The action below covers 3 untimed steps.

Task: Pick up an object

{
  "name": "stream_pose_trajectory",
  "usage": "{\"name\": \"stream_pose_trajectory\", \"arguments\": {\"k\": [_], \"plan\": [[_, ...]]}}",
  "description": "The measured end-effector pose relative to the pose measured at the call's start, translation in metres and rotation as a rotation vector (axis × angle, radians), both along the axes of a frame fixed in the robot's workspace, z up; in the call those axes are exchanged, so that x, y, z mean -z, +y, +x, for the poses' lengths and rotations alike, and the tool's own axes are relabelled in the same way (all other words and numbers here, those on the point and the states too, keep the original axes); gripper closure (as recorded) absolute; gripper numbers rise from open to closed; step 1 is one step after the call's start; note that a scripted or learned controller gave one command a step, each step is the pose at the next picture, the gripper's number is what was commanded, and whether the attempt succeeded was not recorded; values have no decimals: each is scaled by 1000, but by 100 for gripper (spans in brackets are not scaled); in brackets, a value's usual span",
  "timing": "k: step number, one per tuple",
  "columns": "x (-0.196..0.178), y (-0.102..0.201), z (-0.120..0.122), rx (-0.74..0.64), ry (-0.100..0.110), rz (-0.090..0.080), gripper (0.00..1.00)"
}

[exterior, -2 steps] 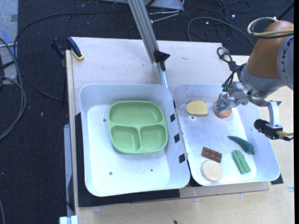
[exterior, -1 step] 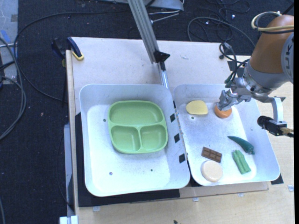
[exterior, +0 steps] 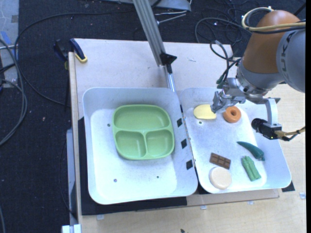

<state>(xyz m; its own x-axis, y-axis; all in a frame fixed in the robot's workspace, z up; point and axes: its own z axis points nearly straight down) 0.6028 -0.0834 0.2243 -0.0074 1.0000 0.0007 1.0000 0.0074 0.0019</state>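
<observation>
We see two white bins side by side on the bench. The left bin (exterior: 97,178) holds a green tray (exterior: 144,131) with three compartments, lying flat near the middle of the bin. The right bin (exterior: 277,164) holds several small things. A yellow piece (exterior: 204,112) lies near the far left corner of this bin, and an orange ring (exterior: 233,114), like a small donut, lies just beside it to the right. Nearer to us, a brown chocolate bar (exterior: 220,160) lies flat, and a round cream disc (exterior: 220,178) lies just below it. At the right side of the bin we see a dark green pepper (exterior: 252,149) and a lighter green ribbed piece (exterior: 250,168) near it.

The arm (exterior: 272,42) reaches in from the right, and the gripper (exterior: 217,104) hangs over the far part of the right bin, between the yellow piece and the orange ring, very near the edge of the yellow piece. We cannot tell how its tip stands, because it is small and dark here, and we see nothing held in it. All the small things lie on the bin floor.
</observation>
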Motion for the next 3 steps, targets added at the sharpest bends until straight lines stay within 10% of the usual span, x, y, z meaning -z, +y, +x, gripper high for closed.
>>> {"name": "stream_pose_trajectory", "arguments": {"k": [3], "plan": [[-10,161,-10,-1,2,0,100]]}}
